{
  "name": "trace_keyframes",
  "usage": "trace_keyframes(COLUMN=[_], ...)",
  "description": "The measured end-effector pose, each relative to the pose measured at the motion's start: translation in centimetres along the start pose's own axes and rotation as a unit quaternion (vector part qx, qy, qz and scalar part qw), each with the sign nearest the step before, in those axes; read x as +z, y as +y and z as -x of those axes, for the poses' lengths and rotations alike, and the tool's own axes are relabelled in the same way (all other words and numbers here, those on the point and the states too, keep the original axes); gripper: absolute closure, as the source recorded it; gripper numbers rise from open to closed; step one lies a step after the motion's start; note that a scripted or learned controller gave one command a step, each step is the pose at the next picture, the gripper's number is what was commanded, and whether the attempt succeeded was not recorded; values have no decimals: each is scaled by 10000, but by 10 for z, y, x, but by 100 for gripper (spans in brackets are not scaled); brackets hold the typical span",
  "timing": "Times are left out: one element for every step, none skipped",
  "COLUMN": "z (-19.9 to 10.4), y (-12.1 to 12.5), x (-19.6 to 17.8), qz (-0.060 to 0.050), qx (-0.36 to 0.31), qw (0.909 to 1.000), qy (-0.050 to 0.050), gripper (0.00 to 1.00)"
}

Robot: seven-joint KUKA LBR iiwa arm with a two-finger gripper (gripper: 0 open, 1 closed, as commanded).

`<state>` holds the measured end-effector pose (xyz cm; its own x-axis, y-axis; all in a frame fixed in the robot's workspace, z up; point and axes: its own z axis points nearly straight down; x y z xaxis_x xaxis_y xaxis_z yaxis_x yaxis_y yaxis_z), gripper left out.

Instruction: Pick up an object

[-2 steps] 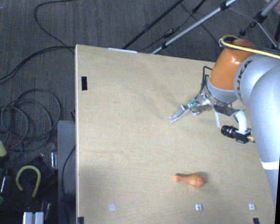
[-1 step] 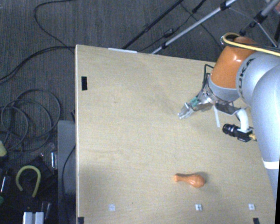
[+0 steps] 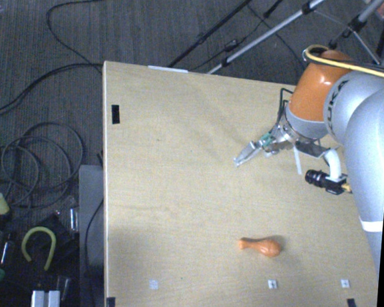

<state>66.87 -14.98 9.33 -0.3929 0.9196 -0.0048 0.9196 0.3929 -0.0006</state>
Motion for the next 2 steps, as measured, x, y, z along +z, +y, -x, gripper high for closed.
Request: trace_keyframes(z=[-19, 34], y=[8, -15], x=[-86, -98], qz=[-13, -11], qx=[1935, 1777], qw=[9811, 9841], qy=[15, 4], gripper=[0, 0])
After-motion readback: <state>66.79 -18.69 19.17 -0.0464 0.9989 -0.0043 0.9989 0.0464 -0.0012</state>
